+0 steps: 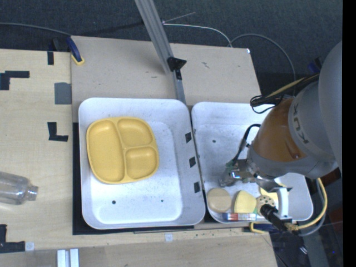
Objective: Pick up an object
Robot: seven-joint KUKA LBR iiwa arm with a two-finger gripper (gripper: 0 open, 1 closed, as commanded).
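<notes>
The grey arm with its orange band reaches from the right into the right bin. Its gripper hangs low over the bin's front part, just above two small objects. A tan round object lies at the bin's front left corner. Beside it on the right lies a pale yellow piece. Along the front wall rests a thin item with red and white markings. The wrist hides the fingers.
The left bin holds a yellow divided plate. A clear plastic bottle lies on the bench at far left. A metal bar slants down from the top to the bins' divider. Cables trail around the arm.
</notes>
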